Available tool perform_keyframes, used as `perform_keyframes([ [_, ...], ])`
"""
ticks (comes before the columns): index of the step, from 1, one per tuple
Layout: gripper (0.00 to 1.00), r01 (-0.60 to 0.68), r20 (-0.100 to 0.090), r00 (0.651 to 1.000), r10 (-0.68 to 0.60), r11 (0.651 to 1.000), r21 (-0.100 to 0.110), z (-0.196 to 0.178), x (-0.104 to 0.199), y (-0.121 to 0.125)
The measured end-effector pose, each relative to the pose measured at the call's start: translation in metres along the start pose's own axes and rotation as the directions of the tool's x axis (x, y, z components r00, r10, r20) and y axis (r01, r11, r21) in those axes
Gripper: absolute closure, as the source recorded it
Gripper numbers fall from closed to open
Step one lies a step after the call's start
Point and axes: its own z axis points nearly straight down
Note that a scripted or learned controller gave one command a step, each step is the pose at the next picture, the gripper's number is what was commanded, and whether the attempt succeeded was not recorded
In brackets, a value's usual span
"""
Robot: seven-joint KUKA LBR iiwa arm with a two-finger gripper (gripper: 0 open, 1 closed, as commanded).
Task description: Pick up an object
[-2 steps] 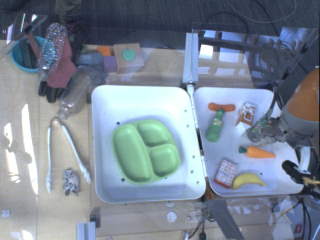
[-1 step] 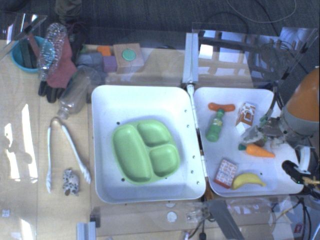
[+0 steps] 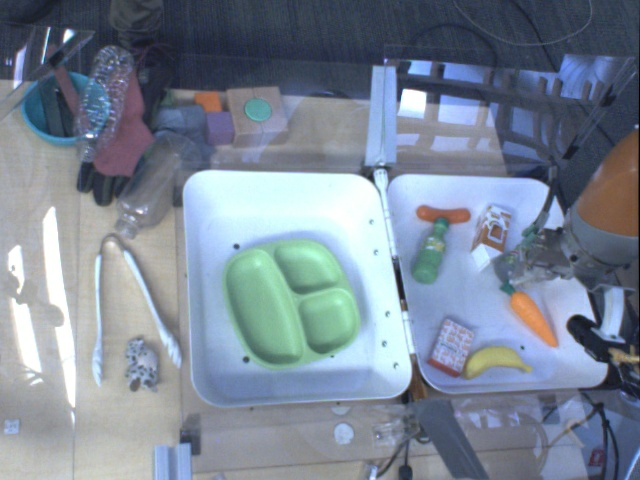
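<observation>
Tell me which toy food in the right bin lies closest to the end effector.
The orange carrot, just below the end effector; the banana, green bottle and hot dog lie farther off.

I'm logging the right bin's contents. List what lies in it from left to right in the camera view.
Green bottle → red-and-white box → small carton → carrot. The hot dog and banana overlap others in that order, so I left them out.

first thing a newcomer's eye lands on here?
The green tray in the left bin. Then the right bin with its toys: carrot, banana, green bottle. The gripper hangs just above the carrot.
</observation>
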Motion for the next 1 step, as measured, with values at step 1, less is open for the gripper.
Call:
perform_keyframes([
  [1,0.0,0.0,0.0,1.0,0.0,1.0,0.0,0.0,0.0,0.0],
])
